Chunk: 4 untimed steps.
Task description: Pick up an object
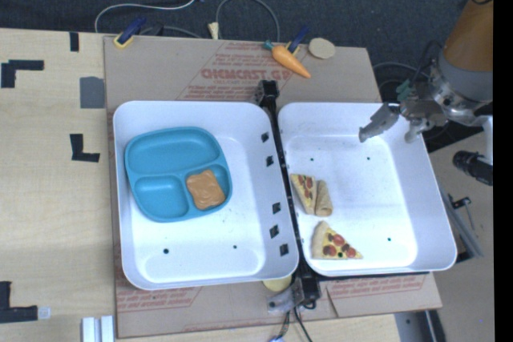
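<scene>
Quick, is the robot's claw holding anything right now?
Two-finger gripper: open, holding nothing, above the right shallow white bin.

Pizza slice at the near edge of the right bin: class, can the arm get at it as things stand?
Probably yes. The pizza slice lies flat and uncovered in the right bin; the pincer hangs over that bin's far side with bare floor between.
</scene>
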Each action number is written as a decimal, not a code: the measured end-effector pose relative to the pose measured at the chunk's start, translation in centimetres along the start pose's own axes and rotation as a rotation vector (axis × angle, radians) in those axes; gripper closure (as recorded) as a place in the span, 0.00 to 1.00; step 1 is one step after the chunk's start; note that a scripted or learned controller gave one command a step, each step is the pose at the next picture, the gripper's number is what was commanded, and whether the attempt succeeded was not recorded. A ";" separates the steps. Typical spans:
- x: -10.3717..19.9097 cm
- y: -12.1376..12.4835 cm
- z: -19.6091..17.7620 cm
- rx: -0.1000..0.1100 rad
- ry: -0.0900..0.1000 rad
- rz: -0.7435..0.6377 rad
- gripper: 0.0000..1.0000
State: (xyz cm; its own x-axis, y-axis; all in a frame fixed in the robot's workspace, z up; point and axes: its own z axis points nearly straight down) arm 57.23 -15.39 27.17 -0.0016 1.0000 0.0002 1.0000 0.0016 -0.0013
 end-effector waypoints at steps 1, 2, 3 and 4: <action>3.3 -2.0 10.0 0.010 0.003 0.000 0.00; 5.1 -1.7 16.2 -0.004 -0.001 0.002 0.00; 3.0 -2.0 18.6 -0.001 0.002 0.000 0.00; 2.9 -1.8 17.4 -0.008 -0.005 0.000 1.00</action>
State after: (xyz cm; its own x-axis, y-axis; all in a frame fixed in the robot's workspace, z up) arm 55.39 -12.52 9.73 -0.0013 1.0000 -0.0049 1.0000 0.0014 0.0071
